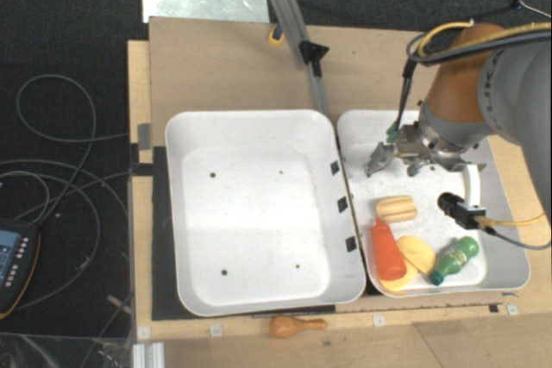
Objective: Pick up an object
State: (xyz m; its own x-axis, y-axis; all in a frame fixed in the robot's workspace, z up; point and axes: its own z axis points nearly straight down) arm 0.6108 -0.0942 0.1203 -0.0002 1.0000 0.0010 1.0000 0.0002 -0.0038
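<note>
Hand (396, 161) over right bin (509, 271), above bun (396, 208), orange block (387, 251), green bottle (454, 259).

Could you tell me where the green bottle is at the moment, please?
The green bottle lies tilted in the right bin, near its front right corner, just right of the yellow object and the orange-red bottle.

Two bins side by side on table (233, 65): left bin (185, 211), right bin (509, 271). In right bin, toward near end: bun (396, 208) furthest back, carrot (387, 251) just in front of it by the left wall, lemon (417, 253) touching carrot's right, bottle (454, 259) right of lemon. Tool (398, 161) over right bin, behind bun. Pear (293, 324) on table in front of left bin
</note>
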